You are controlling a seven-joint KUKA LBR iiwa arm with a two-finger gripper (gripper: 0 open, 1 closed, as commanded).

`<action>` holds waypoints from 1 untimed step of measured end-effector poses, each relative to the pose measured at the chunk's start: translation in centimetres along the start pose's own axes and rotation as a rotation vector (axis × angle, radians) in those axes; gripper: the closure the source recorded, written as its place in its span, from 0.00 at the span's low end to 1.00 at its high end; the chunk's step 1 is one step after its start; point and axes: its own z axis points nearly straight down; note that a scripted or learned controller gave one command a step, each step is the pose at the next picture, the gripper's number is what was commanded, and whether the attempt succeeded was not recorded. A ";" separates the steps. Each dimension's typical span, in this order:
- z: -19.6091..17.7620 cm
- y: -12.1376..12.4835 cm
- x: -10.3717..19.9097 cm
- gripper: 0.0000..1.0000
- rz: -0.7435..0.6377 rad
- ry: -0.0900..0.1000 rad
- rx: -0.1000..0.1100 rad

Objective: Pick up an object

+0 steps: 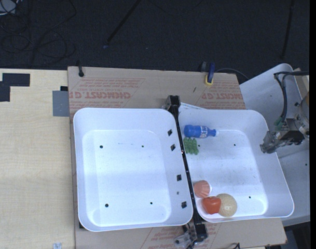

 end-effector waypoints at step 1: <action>17.1 3.1 -1.4 1.00 -0.002 -0.002 -0.002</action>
